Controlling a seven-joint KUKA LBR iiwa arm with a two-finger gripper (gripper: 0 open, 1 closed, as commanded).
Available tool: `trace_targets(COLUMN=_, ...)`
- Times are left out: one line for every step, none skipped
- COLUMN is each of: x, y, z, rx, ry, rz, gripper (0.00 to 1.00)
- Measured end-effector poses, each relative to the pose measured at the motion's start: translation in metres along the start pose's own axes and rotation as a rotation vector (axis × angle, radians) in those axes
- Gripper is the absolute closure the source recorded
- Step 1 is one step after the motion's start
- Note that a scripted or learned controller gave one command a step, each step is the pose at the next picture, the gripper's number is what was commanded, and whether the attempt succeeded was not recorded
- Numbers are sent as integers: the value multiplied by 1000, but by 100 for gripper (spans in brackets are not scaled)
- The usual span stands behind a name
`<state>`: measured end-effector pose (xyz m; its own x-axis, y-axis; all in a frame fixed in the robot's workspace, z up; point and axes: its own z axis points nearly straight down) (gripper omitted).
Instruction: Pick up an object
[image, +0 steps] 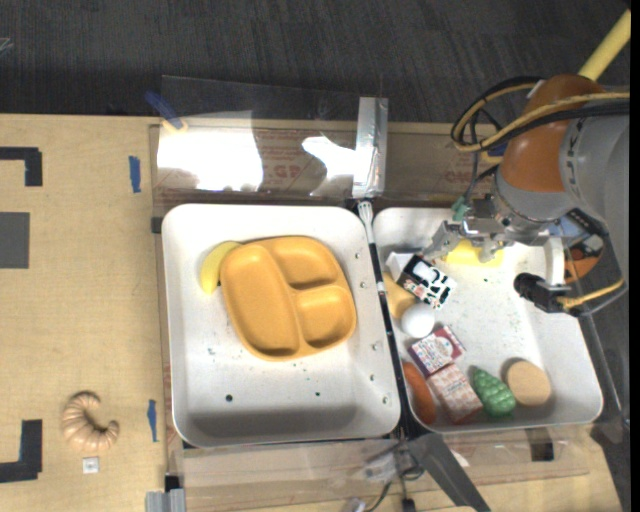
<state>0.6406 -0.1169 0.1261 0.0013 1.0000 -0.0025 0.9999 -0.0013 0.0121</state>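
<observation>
The arm reaches in over the right bin (575, 395), its hand (468, 236) poised above the far left part of that bin, close to the divider between the bins. Two pale fingers (443, 238) appear spread apart with nothing between them; the hand grips no object. Just beneath and toward the near side of the hand lies a black-and-white toy (425, 280), with a yellow item (462, 254) partly hidden under the hand. Relative to the right bin's near wall: a white ball (417, 322) sits toward the middle left, a red-and-white packet (435, 350) just nearer, a second printed packet (455, 391) beside an orange-red object (420, 392) at the left, then a green knobbly object (493, 391) and a tan round object (528, 382) to its right. The left bin (190, 330) holds an orange divided tray (288, 296) overlapping a yellow banana-like piece (210, 265). On the surface (75, 300) left of the left bin lies a croissant-shaped toy (90, 421).
</observation>
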Motion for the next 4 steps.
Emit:
trace_targets(x=-19, y=-11, z=30, rx=-2, ry=6, rz=280, gripper=0)
trace_targets(x=-16, y=-8, z=17, rx=-12, ry=8, rz=276, gripper=100)
trace_targets(x=-16, y=-8, z=19, rx=-9, ry=8, rz=277, gripper=0)
trace_targets(x=-15, y=-7, z=8, rx=-12, ry=8, rz=275, gripper=100)
